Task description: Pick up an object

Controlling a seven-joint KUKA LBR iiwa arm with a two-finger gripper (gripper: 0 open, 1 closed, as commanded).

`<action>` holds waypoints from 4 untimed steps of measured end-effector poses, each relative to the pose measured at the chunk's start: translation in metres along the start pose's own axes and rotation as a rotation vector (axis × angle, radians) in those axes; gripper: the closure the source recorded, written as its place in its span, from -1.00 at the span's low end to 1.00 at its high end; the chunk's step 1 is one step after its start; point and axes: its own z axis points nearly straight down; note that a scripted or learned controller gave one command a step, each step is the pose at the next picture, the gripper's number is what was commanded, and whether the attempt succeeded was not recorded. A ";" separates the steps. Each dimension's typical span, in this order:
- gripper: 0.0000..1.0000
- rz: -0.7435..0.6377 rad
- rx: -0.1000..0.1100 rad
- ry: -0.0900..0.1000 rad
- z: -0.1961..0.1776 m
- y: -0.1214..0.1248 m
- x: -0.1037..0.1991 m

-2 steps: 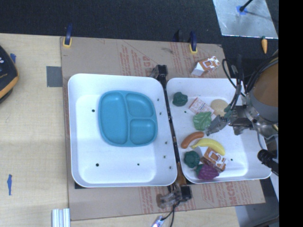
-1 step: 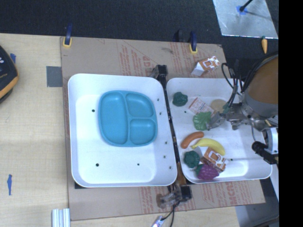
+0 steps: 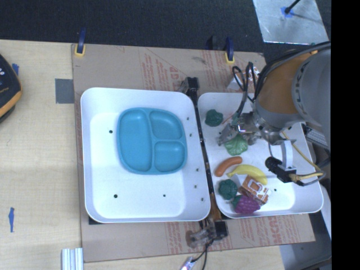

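Note:
The right white bin (image 3: 304, 204) holds several toy foods: a dark green broccoli (image 3: 214, 117) at the back, a light green lettuce piece (image 3: 237, 146), an orange sausage (image 3: 227, 165), a yellow banana (image 3: 248, 171), another dark green broccoli (image 3: 228, 189), a small printed box (image 3: 256, 190) and purple grapes (image 3: 246, 205). My gripper (image 3: 234, 133) hangs low over the bin's back half, just above and touching the lettuce piece. The grey arm with its orange band covers the bin's far right part.
The left white bin (image 3: 98, 151) bears a blue divided plate (image 3: 151, 140). Both bins rest on brown cardboard (image 3: 135, 66). Cables loop behind the right bin (image 3: 243, 77). A dark device (image 3: 8, 89) lies at the bench's left edge.

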 end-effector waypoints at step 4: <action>-1.00 0.003 0.006 0.001 0.001 0.049 -0.013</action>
